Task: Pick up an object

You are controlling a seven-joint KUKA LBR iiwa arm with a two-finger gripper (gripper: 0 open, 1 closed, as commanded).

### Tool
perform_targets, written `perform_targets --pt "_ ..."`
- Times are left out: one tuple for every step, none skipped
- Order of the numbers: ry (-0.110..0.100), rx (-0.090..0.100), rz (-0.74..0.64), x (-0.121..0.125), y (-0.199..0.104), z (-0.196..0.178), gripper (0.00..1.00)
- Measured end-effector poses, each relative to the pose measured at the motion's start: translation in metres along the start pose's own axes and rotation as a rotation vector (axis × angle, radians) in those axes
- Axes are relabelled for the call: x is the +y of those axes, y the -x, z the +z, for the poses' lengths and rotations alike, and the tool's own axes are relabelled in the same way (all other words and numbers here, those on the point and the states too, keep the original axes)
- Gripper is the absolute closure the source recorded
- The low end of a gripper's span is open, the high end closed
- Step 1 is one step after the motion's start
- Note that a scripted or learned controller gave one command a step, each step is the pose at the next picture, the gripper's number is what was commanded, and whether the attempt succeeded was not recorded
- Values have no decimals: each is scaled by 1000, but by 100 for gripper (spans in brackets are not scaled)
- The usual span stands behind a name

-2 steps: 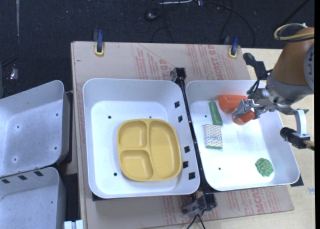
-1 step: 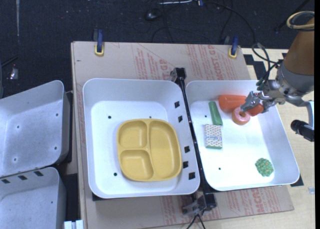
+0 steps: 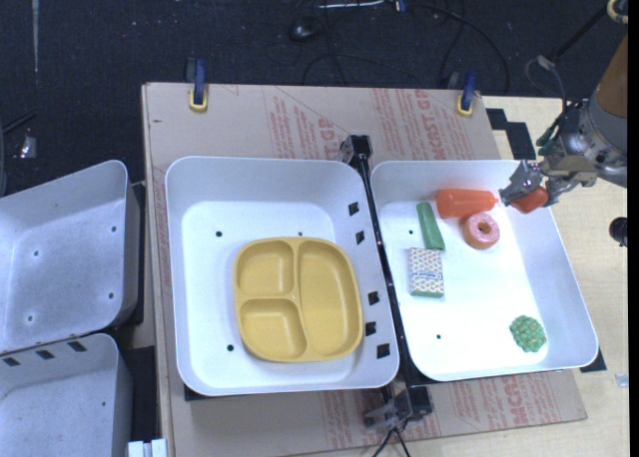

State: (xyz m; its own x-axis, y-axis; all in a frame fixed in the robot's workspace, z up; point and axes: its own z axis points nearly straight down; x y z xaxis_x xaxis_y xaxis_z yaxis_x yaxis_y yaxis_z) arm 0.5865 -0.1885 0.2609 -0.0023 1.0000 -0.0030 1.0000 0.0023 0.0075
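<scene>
Down at the lower right of the frame, a green broccoli-like piece [image 3: 527, 333] lies near the bottom corner of the right bin [image 3: 574, 285]. Above it and toward the middle of the frame, a small patterned box [image 3: 425, 271] rests on the bin floor close to the divider between the two bins, with a green stick-shaped item [image 3: 430, 227] just above it, tilted slightly. To the right of that stick lies a pink ring-shaped donut [image 3: 483, 230], and touching or just above it an orange carrot-like piece [image 3: 464, 202] runs crosswise. In the left bin [image 3: 190, 245], a yellow divided plate [image 3: 298, 297] with three compartments sits in the lower centre. At the upper right of the frame, the gripper [image 3: 529, 193] hangs over the top right edge of the right bin, beside the carrot's right end. Something small and red-orange shows at its tip, but whether its fingers are spread or closed on it cannot be told.
</scene>
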Motion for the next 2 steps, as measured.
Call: perform_targets --pt "-8 5 -6 -2 -59 0 100" --pt "-10 5 -6 -3 -115 9 100"
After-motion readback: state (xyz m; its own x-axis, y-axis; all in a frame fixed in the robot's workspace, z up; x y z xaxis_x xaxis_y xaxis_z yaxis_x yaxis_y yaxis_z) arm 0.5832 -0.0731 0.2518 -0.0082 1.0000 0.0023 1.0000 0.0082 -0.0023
